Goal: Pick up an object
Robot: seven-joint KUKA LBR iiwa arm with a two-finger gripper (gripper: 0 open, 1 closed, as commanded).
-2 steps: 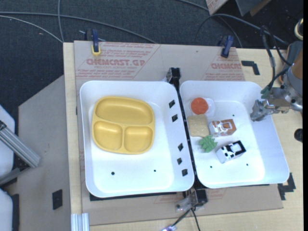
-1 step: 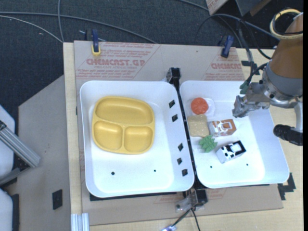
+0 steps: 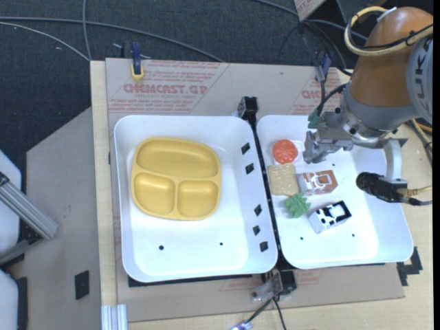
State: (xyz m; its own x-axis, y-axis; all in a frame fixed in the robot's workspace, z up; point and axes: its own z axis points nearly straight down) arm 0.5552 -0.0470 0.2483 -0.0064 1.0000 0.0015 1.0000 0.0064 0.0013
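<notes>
The gripper [image 3: 317, 145] hangs low in the right bin [image 3: 385, 249] just beside the red tomato-like toy [image 3: 284, 151], apparently mid-approach; I cannot tell the fingers' state, so next comes closing on it.

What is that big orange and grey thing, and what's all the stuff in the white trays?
That is a robot arm. A camera above the bench looks down on it. Its gripper hangs over the right white bin, near a red-orange round toy. Beside that lie a tan cracker-like square, a small orange-and-white packet, a green leafy toy and a black-and-white block. The left white bin holds a yellow divided plate. I can't tell whether the jaws are gripping anything.
</notes>
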